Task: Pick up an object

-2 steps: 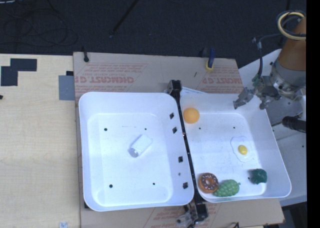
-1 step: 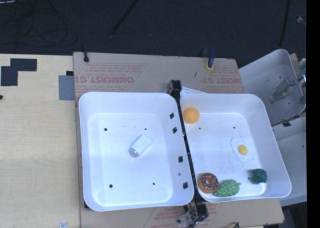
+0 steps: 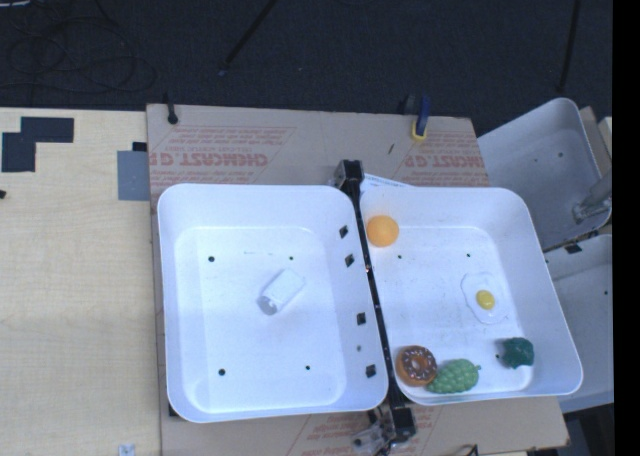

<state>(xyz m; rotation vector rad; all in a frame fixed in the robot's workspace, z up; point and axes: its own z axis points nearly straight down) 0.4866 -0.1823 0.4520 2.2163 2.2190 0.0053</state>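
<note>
Taking the black divider (image 3: 362,274) between the two bins as the mark, the nearest things lie to its right, in the near corner of the right bin (image 3: 540,274): a chocolate-glazed donut (image 3: 415,365) sits close to the divider's near end, a bumpy light-green toy (image 3: 455,376) touches the donut on the side away from the divider, and a dark green toy (image 3: 517,351) lies farther right, near the bin's outer wall and apart from the other two. Farther back, a fried egg toy (image 3: 483,298) lies flat on the bin floor, well right of the divider's middle. On the divider's other side, at about the same depth, a small white cylinder (image 3: 281,290) lies on its side near the middle of the left bin (image 3: 175,234), alone and well apart from the divider. Farther still, an orange ball (image 3: 382,231) rests just right of the divider, near its far end. Both bins stand on a cardboard sheet (image 3: 250,149) with red print, laid on the pale wooden bench (image 3: 70,284). Beyond the divider's far end and a little to its right, a blue and yellow clamp (image 3: 421,119) grips the far edge of the cardboard. Whether the tool is released or clenched I cannot tell.
</note>
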